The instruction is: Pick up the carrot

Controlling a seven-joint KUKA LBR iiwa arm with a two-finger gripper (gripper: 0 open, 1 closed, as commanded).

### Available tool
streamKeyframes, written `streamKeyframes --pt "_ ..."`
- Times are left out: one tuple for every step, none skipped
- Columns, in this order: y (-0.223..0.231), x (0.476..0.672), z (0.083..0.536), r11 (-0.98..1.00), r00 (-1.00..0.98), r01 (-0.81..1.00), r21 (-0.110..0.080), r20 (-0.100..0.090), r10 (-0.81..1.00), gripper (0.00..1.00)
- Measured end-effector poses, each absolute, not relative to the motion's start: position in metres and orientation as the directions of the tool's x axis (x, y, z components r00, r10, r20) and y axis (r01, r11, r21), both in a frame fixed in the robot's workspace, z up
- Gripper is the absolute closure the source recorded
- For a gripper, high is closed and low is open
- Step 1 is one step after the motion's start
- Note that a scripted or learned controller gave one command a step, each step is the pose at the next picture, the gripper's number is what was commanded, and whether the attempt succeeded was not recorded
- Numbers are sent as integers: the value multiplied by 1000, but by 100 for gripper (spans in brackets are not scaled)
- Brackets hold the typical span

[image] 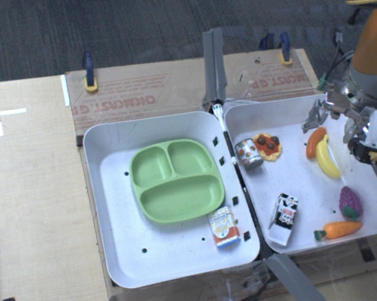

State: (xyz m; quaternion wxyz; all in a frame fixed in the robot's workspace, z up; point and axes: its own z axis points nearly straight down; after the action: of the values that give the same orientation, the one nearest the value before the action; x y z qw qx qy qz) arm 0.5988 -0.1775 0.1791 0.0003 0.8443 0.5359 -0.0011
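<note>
Two bins sit side by side; the carrot [340, 229] lies near the right bin's [287, 108] front right corner, beside a purple fruit [349, 201]. The gripper [351, 120] hovers over the back right edge, its opening impossible to tell. Approach is pending: it must travel forward and descend.

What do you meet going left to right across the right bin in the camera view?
Small can → pizza slice → milk carton → carrot along the near wall → purple grapes. An orange piece and the banana overlap that stretch, nearer the far wall.
</note>
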Motion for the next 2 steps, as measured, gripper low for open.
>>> streamKeyframes --pt "-189 556 185 -319 319 948 -3 -2 948 0" --pt "-172 554 135 -83 83 997 -3 0 997 0"
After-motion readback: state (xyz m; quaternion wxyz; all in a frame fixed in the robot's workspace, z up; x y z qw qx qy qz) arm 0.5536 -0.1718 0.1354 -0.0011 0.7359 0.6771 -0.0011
